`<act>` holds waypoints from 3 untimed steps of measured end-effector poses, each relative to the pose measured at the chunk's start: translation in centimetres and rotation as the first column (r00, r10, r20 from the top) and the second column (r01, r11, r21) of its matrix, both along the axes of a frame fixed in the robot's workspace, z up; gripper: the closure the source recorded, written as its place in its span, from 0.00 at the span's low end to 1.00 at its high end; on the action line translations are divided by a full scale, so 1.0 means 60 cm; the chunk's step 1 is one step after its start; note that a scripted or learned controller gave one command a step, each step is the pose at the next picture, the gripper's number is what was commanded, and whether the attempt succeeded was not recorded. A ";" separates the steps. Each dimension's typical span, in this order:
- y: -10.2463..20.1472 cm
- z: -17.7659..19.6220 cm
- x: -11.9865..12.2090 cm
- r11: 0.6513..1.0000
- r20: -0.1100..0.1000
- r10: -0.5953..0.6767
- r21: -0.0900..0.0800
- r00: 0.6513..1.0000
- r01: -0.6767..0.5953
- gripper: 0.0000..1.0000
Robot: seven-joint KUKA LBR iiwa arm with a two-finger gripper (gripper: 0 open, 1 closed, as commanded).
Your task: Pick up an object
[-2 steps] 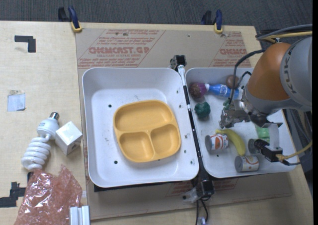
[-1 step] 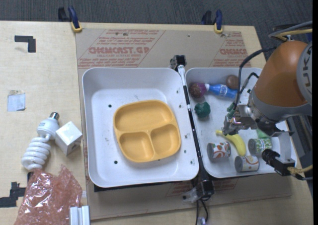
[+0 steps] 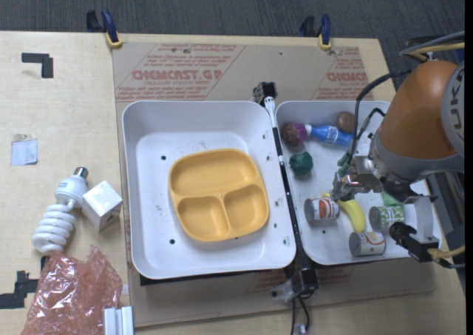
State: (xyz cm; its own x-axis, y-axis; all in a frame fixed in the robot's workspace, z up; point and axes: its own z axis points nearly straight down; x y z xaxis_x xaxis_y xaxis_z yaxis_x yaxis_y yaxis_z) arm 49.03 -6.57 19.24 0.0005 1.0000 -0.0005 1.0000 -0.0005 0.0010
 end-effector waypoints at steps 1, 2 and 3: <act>-0.068 -0.167 -0.021 1.000 -0.001 -0.001 0.001 1.000 0.001 0.00; -0.056 -0.166 0.064 1.000 0.000 0.000 0.000 1.000 0.000 0.00; -0.059 -0.167 -0.017 1.000 -0.001 -0.001 0.001 1.000 0.001 0.00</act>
